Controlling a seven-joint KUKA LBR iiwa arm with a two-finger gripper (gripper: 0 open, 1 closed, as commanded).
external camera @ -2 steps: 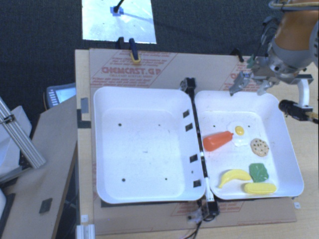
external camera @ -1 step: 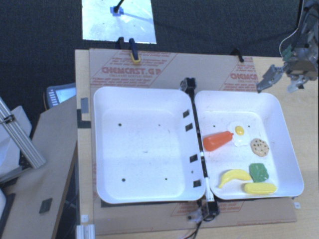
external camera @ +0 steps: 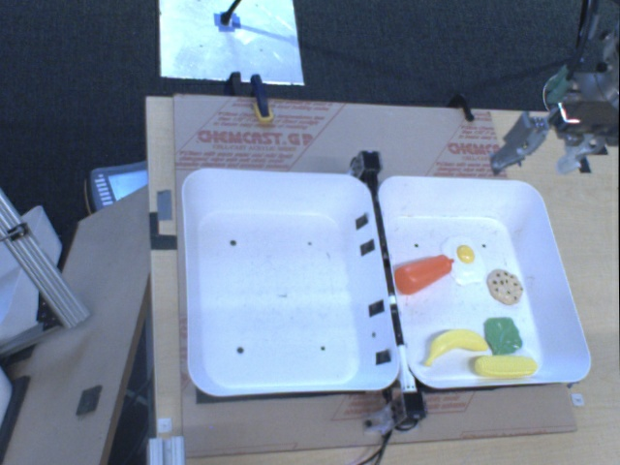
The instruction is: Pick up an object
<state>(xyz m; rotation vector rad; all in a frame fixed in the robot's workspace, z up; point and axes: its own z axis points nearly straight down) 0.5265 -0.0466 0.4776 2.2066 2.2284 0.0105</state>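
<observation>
Two white bins on a tabletop [external camera: 160, 289], with toy food items in the right bin and the gripper [external camera: 572, 124] raised beyond its far right corner.

The left bin [external camera: 208, 197] sits beside the right bin [external camera: 552, 260], their inner walls touching along a clipped seam. In the right bin, from left to right: an orange carrot [external camera: 422, 274] near the seam; a yellow banana [external camera: 455, 344] toward the near wall; a fried egg [external camera: 465, 258] just right of the carrot's tip; a green piece [external camera: 503, 334] touching a yellow piece [external camera: 505, 365] at the near wall; a brown cookie [external camera: 505, 286]. The gripper hangs above the tabletop, apart from every item; whether it is spread or pressed together cannot be told.
</observation>
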